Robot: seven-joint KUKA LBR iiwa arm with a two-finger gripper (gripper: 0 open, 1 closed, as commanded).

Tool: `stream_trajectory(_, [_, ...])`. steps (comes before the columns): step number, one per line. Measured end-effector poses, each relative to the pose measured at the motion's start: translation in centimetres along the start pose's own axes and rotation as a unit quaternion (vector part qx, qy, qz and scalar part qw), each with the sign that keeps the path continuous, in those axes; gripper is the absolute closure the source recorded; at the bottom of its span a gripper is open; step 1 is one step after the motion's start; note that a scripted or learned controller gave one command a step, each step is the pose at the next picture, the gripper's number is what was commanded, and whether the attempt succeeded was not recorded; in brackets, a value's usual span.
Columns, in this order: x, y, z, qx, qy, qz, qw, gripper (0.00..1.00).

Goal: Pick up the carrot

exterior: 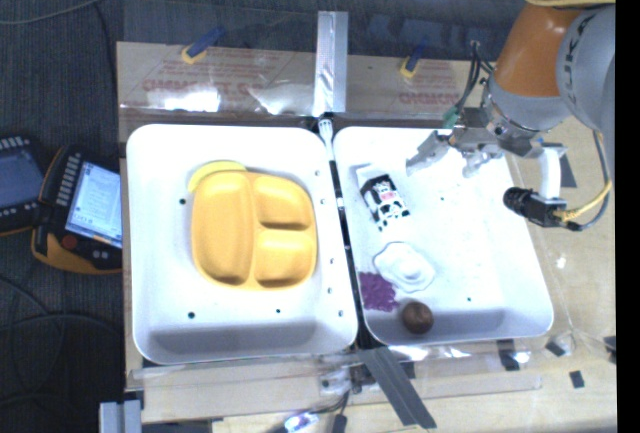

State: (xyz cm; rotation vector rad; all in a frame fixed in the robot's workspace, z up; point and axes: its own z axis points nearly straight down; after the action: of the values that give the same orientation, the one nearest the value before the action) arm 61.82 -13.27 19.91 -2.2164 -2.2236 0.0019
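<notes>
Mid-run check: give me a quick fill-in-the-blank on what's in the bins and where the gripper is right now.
1. The yellow divided tray lies in the view's ___ bin.
2. The gripper hangs above the view's ___ bin, near the black-and-white toy.
3. The small cluster beside the brown ball is ___ in colour.

Missing words: left; right; purple.
</notes>
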Motion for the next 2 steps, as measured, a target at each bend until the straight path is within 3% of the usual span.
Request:
stream_trajectory(1, [3.5, -4.5, 10.7, -0.003, -0.001, -0.077, 0.9970, 0.00])
stream_trajectory(2, [2.7, -8.6, 10.8, -0.010, -0.004, -0.202, 0.9794, 0.00])
